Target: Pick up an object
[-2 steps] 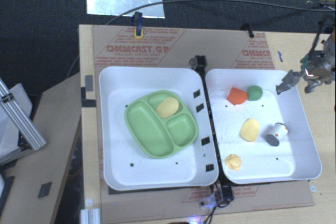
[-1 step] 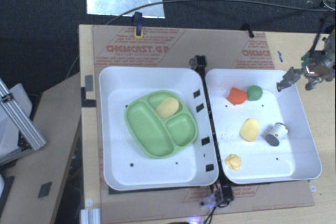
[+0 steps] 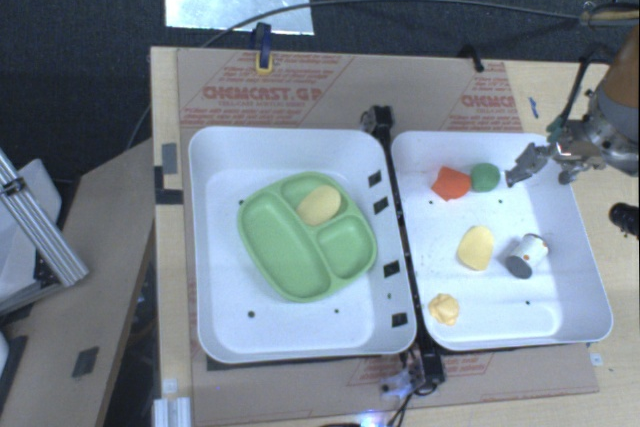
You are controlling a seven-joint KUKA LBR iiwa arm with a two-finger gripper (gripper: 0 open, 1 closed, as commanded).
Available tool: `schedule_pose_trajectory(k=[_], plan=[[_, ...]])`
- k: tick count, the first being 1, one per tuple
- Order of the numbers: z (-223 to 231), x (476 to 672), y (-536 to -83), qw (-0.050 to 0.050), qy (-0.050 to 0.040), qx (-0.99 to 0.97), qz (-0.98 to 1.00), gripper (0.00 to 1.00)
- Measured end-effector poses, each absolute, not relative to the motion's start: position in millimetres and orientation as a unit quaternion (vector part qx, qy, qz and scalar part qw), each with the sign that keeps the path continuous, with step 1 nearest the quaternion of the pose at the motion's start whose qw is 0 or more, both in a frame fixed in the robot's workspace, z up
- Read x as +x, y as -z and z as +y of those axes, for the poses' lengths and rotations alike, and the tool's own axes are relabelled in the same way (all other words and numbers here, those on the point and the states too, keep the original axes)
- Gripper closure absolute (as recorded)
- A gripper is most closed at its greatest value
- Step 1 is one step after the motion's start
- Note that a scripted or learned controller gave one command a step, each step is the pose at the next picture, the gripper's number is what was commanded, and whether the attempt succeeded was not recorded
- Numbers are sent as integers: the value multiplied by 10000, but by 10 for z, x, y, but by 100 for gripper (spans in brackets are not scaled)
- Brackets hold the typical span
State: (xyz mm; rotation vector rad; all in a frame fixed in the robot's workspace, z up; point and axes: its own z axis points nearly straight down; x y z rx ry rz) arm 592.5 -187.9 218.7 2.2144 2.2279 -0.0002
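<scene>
The right bin (image 3: 570, 315) holds several small objects. An orange-red block (image 3: 451, 183) and a green ball (image 3: 485, 177) lie side by side near its far edge. A pale yellow lump (image 3: 476, 247) and a white and grey cylinder (image 3: 524, 255) sit in the middle. A small yellow piece (image 3: 444, 308) rests at the near left corner. My gripper (image 3: 546, 172) hovers over the bin's far right part, just right of the green ball. Its fingers are spread open with nothing between them.
The left bin (image 3: 220, 315) holds a green divided plate (image 3: 290, 255) with a yellow object (image 3: 320, 205) in its far compartment. A black divider (image 3: 392, 215) runs between the bins. A cable arcs across the dark floor behind the bench.
</scene>
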Motion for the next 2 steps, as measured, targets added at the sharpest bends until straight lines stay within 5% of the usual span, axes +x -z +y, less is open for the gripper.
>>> schedule_pose_trajectory(k=[2], plan=[[-1911,6062,-1290,-6,3,7056,7086,0]])
